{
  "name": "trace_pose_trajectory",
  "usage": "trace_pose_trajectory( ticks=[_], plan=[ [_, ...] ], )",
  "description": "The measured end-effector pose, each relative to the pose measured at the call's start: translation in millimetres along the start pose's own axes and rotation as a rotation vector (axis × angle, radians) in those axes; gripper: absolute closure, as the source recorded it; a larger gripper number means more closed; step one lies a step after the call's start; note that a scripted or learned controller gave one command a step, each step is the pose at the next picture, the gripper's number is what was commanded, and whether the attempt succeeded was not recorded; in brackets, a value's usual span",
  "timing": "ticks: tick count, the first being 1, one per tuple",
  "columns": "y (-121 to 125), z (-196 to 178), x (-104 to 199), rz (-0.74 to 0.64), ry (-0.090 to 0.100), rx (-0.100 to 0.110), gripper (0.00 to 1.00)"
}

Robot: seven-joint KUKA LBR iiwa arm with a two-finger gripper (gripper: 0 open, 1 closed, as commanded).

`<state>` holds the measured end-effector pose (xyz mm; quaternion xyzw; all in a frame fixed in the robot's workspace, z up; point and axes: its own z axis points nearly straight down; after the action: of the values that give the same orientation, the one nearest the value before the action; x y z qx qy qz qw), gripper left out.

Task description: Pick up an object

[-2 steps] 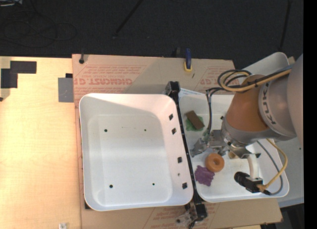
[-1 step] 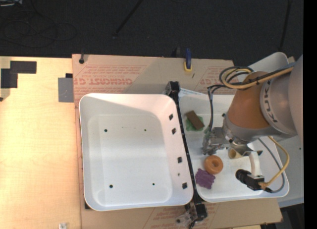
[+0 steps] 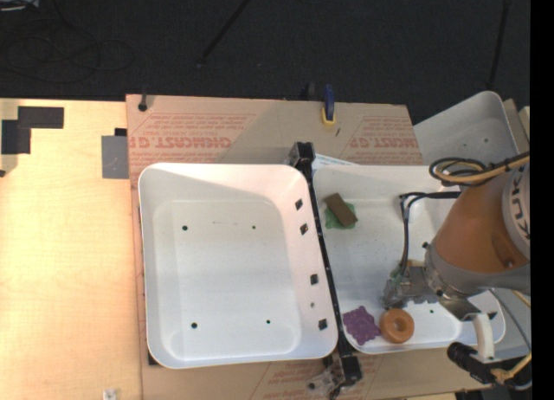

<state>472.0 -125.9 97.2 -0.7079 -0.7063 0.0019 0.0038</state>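
Note:
The right bin (image 3: 372,242) holds a brown block on a green piece (image 3: 340,213) near its back left, a purple crumpled object (image 3: 361,325) at its front, and an orange ring (image 3: 397,325) right beside the purple one. My gripper (image 3: 400,287) hangs low over the right bin, just above and behind the orange ring. The orange-banded wrist (image 3: 476,234) hides most of the gripper, so I see nothing held between its fingers.
The left bin (image 3: 156,216) lies beside the right one, split from it by a black divider with clips (image 3: 313,234). Cardboard (image 3: 225,134) lies under both bins. A cable loops over the arm (image 3: 459,169). A wooden bench surface (image 3: 61,260) spreads to the left.

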Motion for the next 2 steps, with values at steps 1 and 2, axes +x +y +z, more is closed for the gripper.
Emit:
trace_pose_trajectory(
  ticks=[1,2],
  plan=[
    [1.9,-9.5,-0.6,0.005,-0.001,-0.002,1.00],
    [1.5,-18.8,-1.3,0.009,0.000,0.000,1.00]
  ],
)
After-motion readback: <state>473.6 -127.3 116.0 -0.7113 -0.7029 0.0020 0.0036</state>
